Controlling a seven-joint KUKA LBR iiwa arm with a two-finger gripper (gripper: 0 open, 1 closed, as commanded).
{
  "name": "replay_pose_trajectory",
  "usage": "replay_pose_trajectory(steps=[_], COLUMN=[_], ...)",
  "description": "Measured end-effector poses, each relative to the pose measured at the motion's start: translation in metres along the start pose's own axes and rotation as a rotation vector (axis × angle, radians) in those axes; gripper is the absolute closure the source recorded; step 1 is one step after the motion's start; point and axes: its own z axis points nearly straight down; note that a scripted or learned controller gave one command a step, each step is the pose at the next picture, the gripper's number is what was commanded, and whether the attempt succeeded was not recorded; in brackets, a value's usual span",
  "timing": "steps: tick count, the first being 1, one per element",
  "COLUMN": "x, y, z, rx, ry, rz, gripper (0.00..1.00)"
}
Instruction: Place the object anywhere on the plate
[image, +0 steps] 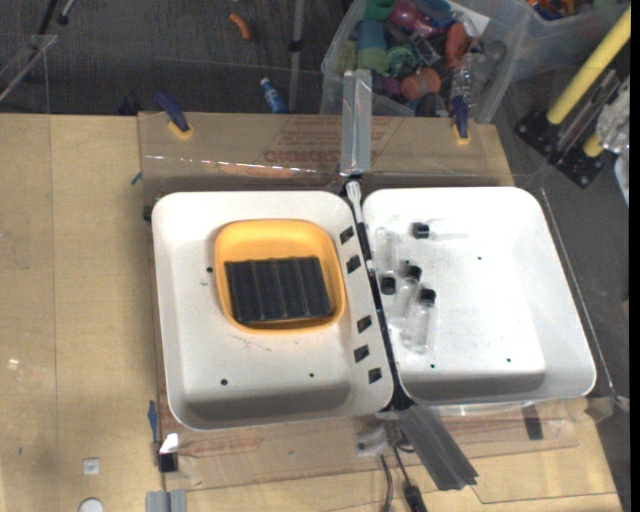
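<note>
An orange plate (278, 275) with a dark ribbed centre sits in the left bin (190, 380). Clear black-capped vials (412, 300) cluster at 9 o'clock in the right bin (520, 300).

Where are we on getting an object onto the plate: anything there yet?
Nothing looks done. The orange plate in the left bin carries a dark ribbed rectangular piece; whether that was placed or belongs there, I cannot tell. Nothing is in hand. Left: the small clear vials with black caps lie in the right bin near the divider; one must go to the plate.
</note>
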Motion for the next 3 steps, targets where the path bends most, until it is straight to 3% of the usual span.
replay_pose_trajectory(steps=[1,2,3], x=[0.0,0.0,-0.006], y=[-0.001,-0.001,-0.001], z=[0.0,0.0,0.026], rx=[0.0,-0.002,-0.003], ry=[0.0,-0.001,-0.001], rz=[-0.102,-0.373,-0.361], gripper=[1.0,1.0,1.0])
